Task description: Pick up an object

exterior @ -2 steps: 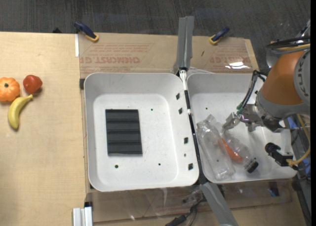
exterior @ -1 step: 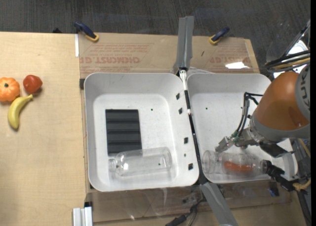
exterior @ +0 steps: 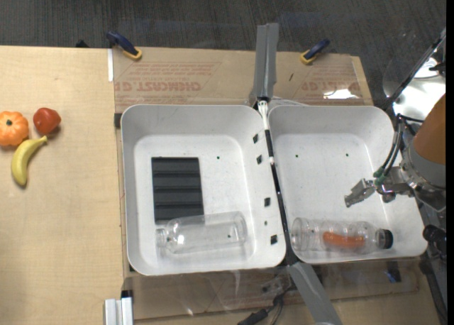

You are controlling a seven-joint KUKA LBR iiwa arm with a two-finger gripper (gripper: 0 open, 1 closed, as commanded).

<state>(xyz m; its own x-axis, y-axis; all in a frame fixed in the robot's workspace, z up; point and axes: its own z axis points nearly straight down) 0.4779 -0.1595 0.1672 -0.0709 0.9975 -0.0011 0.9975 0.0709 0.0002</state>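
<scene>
The tool [exterior: 363, 192] hovers in the right bin [exterior: 323, 128] above a bottle [exterior: 340, 237], so this looks like the approach. I cannot tell its state. Next it must descend onto the bottle.

Red lettering is running across the cardboard sheet [exterior: 177, 75] behind the bins, reading "CHEMCAST GP" (mirrored in this view; smaller print illegible).

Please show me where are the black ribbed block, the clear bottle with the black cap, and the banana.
black ribbed block [exterior: 177, 187]: camera view, middle of its top face, in the left bin.
clear bottle with the black cap [exterior: 340, 237]: camera view, middle of its body, in the right bin.
banana [exterior: 23, 160]: camera view, middle of its curve.
</scene>
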